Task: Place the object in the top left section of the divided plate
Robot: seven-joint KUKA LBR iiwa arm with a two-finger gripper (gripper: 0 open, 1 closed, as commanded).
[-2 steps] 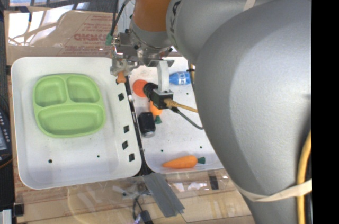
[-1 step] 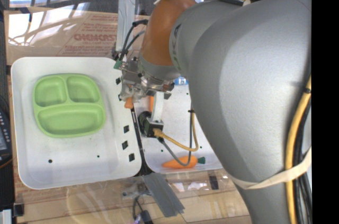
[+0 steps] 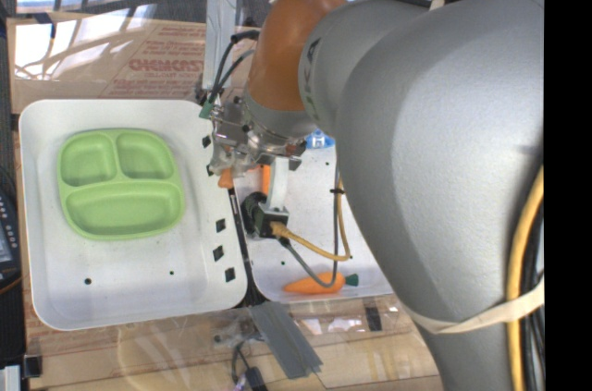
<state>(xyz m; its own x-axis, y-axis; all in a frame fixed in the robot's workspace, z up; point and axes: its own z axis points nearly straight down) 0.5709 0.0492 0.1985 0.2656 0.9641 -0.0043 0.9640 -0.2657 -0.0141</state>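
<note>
Gripper (image 3: 248, 172) tips hidden; arm (image 3: 416, 130) covers right bin (image 3: 277, 287).

One fixed camera looks down at a slant on the bench, taking in both white bins (image 3: 55, 287); the grey arm (image 3: 435, 149) looms close, entering from the right.

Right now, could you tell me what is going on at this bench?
The grey arm reaches in over the right bin, its gripper low near the wall between the bins. An orange carrot lies at that bin's near edge. The green divided plate sits in the left bin, with nothing in its sections.
</note>
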